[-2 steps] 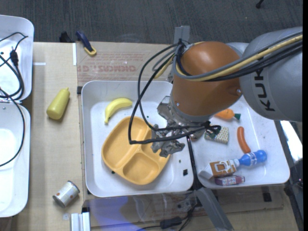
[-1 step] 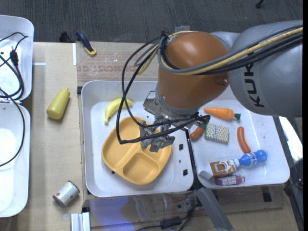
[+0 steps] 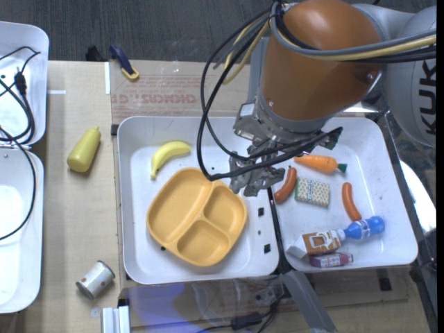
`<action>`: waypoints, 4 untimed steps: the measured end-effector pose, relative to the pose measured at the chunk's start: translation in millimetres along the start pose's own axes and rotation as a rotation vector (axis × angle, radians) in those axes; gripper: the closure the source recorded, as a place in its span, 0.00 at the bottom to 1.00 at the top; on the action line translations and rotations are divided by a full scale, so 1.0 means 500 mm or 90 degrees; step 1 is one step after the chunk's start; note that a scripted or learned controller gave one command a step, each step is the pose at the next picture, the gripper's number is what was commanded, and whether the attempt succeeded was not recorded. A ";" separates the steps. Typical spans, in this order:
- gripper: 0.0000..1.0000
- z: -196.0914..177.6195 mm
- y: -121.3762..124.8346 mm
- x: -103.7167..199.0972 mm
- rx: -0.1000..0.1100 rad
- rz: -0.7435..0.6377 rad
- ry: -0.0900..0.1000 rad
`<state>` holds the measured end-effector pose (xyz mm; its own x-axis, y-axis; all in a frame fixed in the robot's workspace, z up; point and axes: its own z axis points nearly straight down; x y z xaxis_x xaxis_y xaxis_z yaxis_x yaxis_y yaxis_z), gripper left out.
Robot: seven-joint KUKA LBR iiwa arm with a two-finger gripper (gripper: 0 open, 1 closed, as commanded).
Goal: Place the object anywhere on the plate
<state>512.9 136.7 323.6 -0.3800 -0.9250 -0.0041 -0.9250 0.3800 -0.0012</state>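
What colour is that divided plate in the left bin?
The plate is yellow-orange, plain; the camera view shows it.

Yellow three-compartment plastic plate (image 3: 197, 217) seen in left white bin (image 3: 132, 207), yellow banana (image 3: 168, 155) just beside its upper left; gripper (image 3: 254, 177) hung over the divide between bins; two sausages (image 3: 285, 184), orange carrot (image 3: 319, 163), blue-capped bottle (image 3: 362, 228), small carton (image 3: 320, 242) seen in right white bin (image 3: 388, 186)
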 end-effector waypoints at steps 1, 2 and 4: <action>1.00 0.152 0.112 -0.140 -0.002 0.036 0.001; 1.00 0.179 0.046 -0.083 -0.001 0.004 0.002; 1.00 0.154 0.039 0.087 -0.001 -0.081 0.001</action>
<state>478.7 104.3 246.2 -0.2598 -0.9657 -0.0019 -0.9657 0.2598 -0.0001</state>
